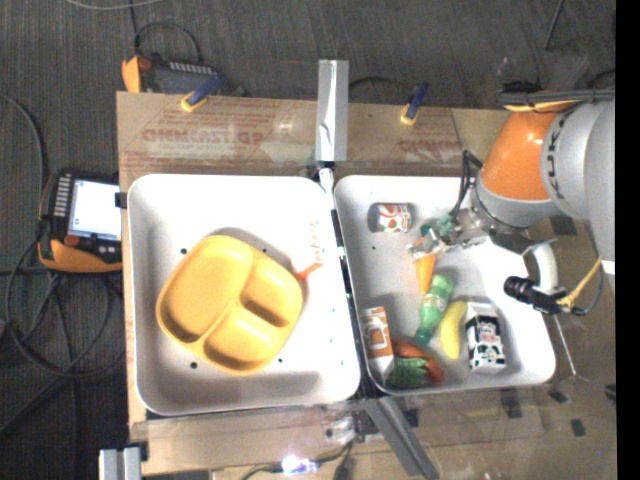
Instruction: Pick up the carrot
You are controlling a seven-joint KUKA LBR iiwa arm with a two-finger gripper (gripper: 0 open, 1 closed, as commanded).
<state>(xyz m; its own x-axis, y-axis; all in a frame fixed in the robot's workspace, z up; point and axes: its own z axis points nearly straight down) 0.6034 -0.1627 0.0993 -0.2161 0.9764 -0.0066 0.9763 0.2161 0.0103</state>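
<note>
Inside the right bin (520, 368), the carrot (426, 269) lies beside a green bottle (433, 308).

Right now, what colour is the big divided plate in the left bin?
Yellow. The divided plastic plate, with three compartments, shows best in the camera view, lying in the left white bin.

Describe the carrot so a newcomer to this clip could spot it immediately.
Look in the right-hand bin, near its middle, just below the gripper. The carrot is a small orange cone tapering downward toward the green bottle. The banana beside that bottle is yellow and curved.

carrot (426, 268) in right bin (545, 368)
</note>
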